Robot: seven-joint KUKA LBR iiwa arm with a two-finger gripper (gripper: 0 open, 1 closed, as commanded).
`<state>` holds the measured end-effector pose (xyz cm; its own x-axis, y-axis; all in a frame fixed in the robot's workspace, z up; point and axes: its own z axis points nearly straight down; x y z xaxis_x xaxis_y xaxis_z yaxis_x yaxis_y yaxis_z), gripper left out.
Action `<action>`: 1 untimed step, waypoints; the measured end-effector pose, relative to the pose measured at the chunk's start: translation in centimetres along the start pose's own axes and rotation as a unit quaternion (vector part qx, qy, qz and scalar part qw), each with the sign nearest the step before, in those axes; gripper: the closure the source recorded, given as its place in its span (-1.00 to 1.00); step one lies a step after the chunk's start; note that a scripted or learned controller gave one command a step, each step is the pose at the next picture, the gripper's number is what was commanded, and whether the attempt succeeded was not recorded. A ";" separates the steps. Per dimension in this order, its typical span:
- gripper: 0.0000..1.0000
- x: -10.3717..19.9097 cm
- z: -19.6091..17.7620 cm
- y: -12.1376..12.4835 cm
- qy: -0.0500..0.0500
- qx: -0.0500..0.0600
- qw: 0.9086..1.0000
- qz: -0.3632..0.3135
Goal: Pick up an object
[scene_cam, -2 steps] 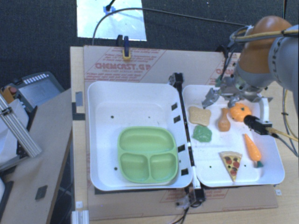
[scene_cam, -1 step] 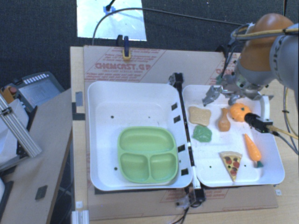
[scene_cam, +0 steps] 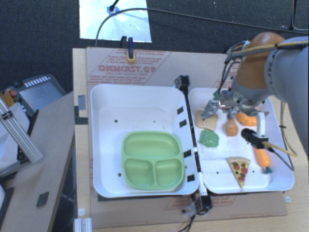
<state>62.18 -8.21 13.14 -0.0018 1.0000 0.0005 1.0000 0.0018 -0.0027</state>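
While a green divided tray [scene_cam: 152, 160] fills the left bin's [scene_cam: 104, 100] front edge, I see open floor behind it. In the right bin [scene_cam: 280, 178], my gripper [scene_cam: 210, 111] hangs, fingers apart, over a tan cracker [scene_cam: 206, 122] near the back-left corner; green blob [scene_cam: 209, 138], pizza slice [scene_cam: 239, 169] and carrot [scene_cam: 263, 157] crowd forward.

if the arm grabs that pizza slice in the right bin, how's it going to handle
The pizza slice lies flat on the right bin, so it probably offers only thin edges to pinch. It looks like a stiff, light toy. It likely slides rather than rolls when pushed.
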 end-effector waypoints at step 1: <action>-1.00 0.0 4.7 0.2 0.000 -0.003 1.000 0.001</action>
<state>62.33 -8.20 8.47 0.0000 1.0000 0.0001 1.0000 0.0000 0.0039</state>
